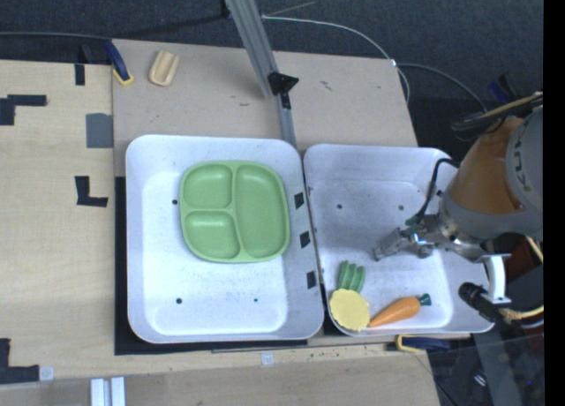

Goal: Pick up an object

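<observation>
- The counter (353, 95) carries two shallow white bins side by side, so that things can be lifted out of one and dropped in the other without a long reach.
- The left bin (150, 307) holds a green divided plate (235, 211), lying flat near its upper middle, well apart from the arm.
- The right bin (371, 170) holds the small things, all gathered near its lower edge.
- The arm (494, 184) reaches in from the right and hangs low over the right bin, probably because the likeliest targets lie there.
- The gripper (388, 246) points left over bare bin floor. Nothing lies between its fingers; how far apart they are cannot be told at this size.
- The carrot (395, 311) lies on its side, below and just right of the gripper, its green top toward the bin's right wall.
- The yellow round piece (350, 309) lies touching the carrot's tip, at the lower left corner.
- The green ridged piece (350, 276) rests just above the yellow one and is nearest the gripper, so it seems the easiest pick.
</observation>
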Available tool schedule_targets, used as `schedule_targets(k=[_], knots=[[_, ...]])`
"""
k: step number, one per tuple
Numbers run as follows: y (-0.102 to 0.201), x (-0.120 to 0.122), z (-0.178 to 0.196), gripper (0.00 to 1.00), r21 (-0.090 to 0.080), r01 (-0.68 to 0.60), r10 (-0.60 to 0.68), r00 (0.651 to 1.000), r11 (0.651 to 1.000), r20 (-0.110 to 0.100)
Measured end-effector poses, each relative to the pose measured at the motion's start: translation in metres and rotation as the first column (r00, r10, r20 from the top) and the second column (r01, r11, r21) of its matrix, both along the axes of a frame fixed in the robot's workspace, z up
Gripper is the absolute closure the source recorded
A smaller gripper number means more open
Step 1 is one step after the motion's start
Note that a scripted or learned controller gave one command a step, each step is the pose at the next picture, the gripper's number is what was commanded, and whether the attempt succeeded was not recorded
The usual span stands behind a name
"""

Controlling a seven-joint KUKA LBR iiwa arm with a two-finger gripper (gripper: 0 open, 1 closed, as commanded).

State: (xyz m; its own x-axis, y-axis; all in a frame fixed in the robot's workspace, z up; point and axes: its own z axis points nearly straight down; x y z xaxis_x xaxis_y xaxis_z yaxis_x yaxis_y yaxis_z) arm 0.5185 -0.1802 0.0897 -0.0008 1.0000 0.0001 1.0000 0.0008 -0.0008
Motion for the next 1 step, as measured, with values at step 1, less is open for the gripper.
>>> schedule_targets(k=[1], knots=[[0.0005,-0.0001,0.0098,1.0,0.001,-0.001,0.001,1.0,1.0,-0.001]])
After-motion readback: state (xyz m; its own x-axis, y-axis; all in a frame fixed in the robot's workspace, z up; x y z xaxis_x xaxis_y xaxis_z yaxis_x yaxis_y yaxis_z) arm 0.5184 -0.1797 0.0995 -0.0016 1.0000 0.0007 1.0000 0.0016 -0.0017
